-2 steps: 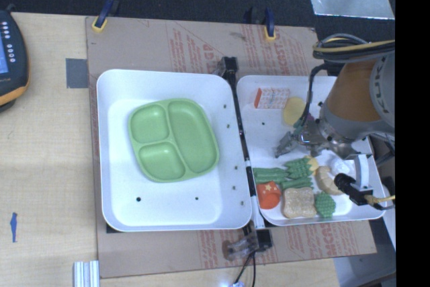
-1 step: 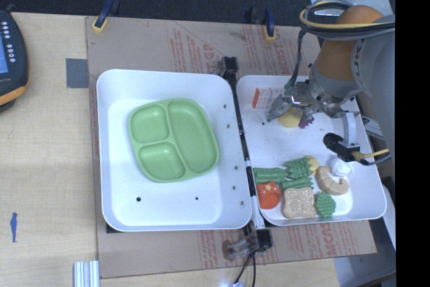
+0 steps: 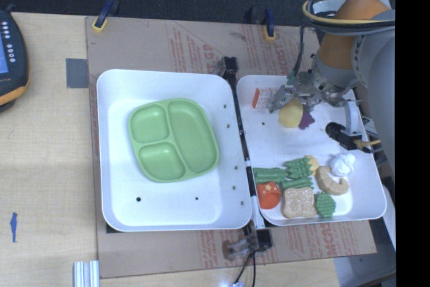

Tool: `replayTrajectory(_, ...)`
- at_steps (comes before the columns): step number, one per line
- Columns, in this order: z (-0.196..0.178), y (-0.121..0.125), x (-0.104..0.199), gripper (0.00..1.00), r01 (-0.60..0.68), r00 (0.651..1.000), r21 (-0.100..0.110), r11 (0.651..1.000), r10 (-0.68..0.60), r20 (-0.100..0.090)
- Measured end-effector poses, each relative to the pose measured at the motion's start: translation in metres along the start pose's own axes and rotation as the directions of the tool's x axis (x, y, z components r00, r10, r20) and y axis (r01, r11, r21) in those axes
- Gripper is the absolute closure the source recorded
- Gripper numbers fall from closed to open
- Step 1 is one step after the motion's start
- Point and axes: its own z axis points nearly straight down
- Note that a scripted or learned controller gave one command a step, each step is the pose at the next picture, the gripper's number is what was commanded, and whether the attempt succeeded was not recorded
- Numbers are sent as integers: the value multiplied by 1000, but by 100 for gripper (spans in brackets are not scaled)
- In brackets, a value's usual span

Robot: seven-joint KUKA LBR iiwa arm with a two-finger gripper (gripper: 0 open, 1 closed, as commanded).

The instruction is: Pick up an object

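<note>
My gripper (image 3: 297,99) hangs over the back of the right bin (image 3: 366,208), coming down from the grey and orange arm. Directly beneath it and touching it is a pale yellow rounded toy food (image 3: 289,117), with a small purple piece (image 3: 307,120) at its right side. The gripper's body hides the top of the yellow item, so whether it is held is unclear. Along the bin's front lie green vegetables (image 3: 290,173), a red tomato (image 3: 269,195), a bread slice (image 3: 299,201), a broccoli piece (image 3: 325,205), a tan ring (image 3: 331,182) and a white piece (image 3: 343,162).
The left bin (image 3: 114,205) holds a green divided plate (image 3: 173,139). A small red item (image 3: 256,99) lies by the right bin's back left wall. A handheld controller (image 3: 10,57) rests at the bench's far left. Clamps (image 3: 269,22) grip the cardboard's back edge.
</note>
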Motion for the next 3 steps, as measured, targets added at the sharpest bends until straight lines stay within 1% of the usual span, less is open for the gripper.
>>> replayTrajectory(1, 1, -9, 7, 0, -1, 1000, 7, 1000, 1, -2)
replayTrajectory(2, -13, -7, 5, 100, 2, 1000, 2, 1000, -2, 2)
replayTrajectory(3, 2, -83, -30, 100, -7, 1000, 12, 1000, 7, -1)
